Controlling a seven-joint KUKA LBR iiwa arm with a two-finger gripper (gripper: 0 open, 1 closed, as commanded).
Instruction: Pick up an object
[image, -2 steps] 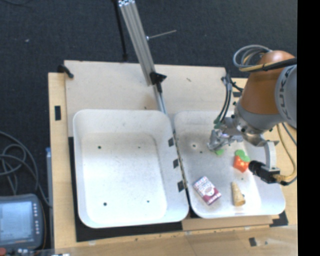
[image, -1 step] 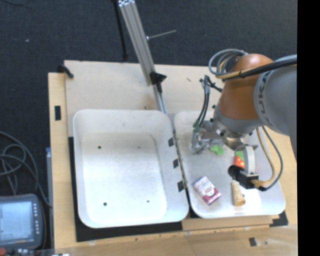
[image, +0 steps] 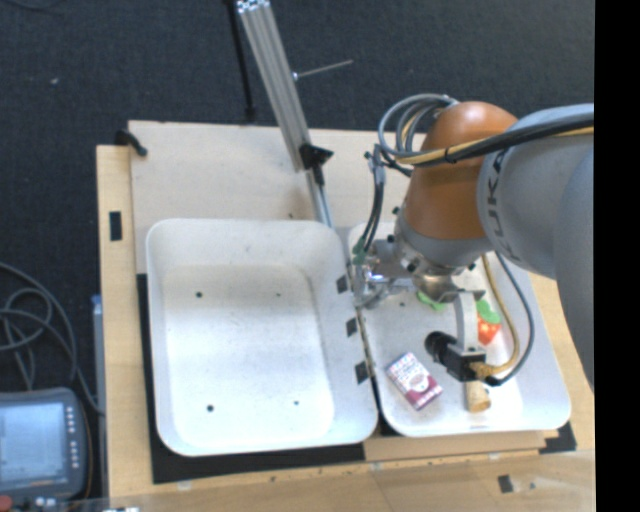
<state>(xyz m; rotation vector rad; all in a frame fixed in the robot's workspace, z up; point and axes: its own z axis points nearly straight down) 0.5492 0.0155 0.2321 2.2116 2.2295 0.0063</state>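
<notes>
A small box (image: 413, 380) with a purple-and-white face lies flat in the right-hand bin (image: 535, 395), low in the right half of the frame, and looks the likeliest item for the pick. Its long axis runs from upper left to lower right of the frame. One short end points toward the bin's lower right corner, the other toward the divide between the two bins.

Just right of the box lies a brown cork-like piece (image: 478, 398). Above that is a white-and-red item (image: 487, 330), and further up a green scrap (image: 435, 293) shows, half under the wrist.

The pincer (image: 374, 284) hangs at the bin's left edge, up and to the left of the box and apart from it. Whether it is wide or narrow cannot be told from this angle.

To do the step well, the arm (image: 470, 180) would probably need to shift toward the lower right and turn the pincer so it closes across the box's short width. It should then come down clear of the bin wall and the cork-like piece. The left bin (image: 250, 330) sits alongside on the tabletop (image: 200, 170).
</notes>
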